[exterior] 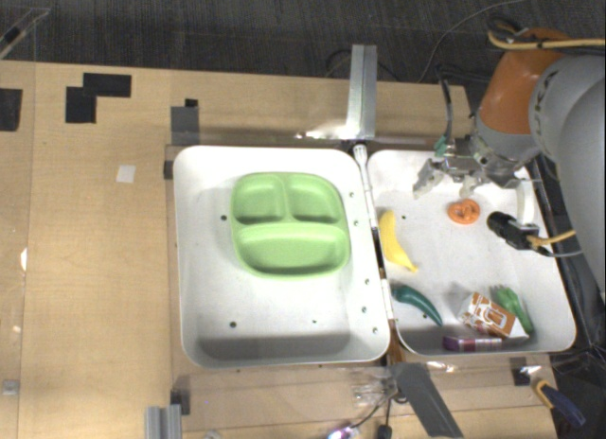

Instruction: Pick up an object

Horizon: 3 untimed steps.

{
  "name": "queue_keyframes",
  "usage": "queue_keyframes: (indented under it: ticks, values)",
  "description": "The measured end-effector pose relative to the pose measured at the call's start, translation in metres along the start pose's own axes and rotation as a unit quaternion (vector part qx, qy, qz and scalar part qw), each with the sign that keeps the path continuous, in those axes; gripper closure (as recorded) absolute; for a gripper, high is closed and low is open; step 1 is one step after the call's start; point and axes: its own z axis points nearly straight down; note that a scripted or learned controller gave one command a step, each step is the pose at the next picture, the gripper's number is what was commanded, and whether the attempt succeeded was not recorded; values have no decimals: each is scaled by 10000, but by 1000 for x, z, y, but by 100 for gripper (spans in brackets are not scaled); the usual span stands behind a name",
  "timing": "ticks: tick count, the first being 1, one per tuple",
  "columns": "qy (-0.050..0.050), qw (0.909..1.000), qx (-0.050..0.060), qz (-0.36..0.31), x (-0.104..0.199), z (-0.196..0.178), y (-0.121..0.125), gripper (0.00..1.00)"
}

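My gripper hangs over the back of the right bin, open, with nothing between its fingers. An orange round piece lies just in front of it and slightly to the right. At the bin's left wall lies a yellow banana, and below it a curved teal object. Near the front right corner sit an orange-and-white snack packet, a green object and a purple stick.
The left bin holds a green divided plate. A metal divider post stands behind the seam between the bins. The grey arm with its orange band comes in from the upper right.
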Motion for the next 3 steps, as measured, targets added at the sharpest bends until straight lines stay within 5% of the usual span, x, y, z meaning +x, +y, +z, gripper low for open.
queue_keyframes:
  ticks: [1,2,3]
  values:
    - [-7,9985,-18,556,-61,31,-24,0]
    - [-10,9986,-60,525,-59,18,-21,100]
    - [8,9993,3,371,31,-83,-84,100]
